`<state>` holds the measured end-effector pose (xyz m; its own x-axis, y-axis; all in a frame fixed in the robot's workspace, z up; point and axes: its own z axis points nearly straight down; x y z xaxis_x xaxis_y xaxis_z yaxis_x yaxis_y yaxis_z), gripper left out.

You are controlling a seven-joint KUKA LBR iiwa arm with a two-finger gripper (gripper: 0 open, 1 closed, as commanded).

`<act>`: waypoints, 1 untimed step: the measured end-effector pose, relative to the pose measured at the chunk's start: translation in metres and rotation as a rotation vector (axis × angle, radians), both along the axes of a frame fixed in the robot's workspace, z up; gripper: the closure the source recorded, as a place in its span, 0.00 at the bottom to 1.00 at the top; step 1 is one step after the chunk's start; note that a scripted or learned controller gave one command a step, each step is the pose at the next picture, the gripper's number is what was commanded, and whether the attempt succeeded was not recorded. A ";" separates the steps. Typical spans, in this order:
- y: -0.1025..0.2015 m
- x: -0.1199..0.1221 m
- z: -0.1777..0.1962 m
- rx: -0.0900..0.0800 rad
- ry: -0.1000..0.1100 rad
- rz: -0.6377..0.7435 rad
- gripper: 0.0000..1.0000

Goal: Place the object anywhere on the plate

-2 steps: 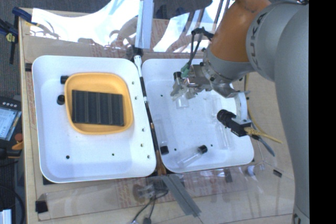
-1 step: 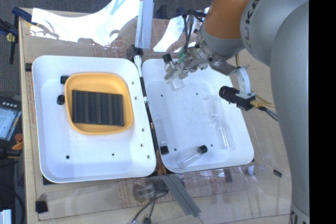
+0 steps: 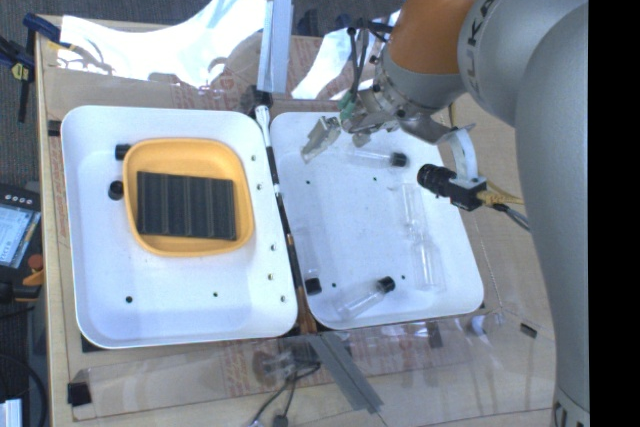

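Gripper (image 3: 325, 135) hangs over the top left corner of the right bin (image 3: 455, 290), fingers parted, nothing between them. Several clear tubes, the likely objects, lie in that bin: one (image 3: 378, 158) just right of the fingers, others (image 3: 416, 233) further right and below, one (image 3: 362, 296) well below near the bottom rim. The yellow plate (image 3: 185, 160) sits left of the gripper in the left bin (image 3: 90, 295), bare, so the pick looks not yet made.
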<state>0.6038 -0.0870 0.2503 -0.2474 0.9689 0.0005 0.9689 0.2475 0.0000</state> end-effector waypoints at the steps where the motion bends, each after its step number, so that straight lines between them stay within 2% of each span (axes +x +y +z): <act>1: 0.042 0.028 -0.060 0.001 0.004 0.394 0.00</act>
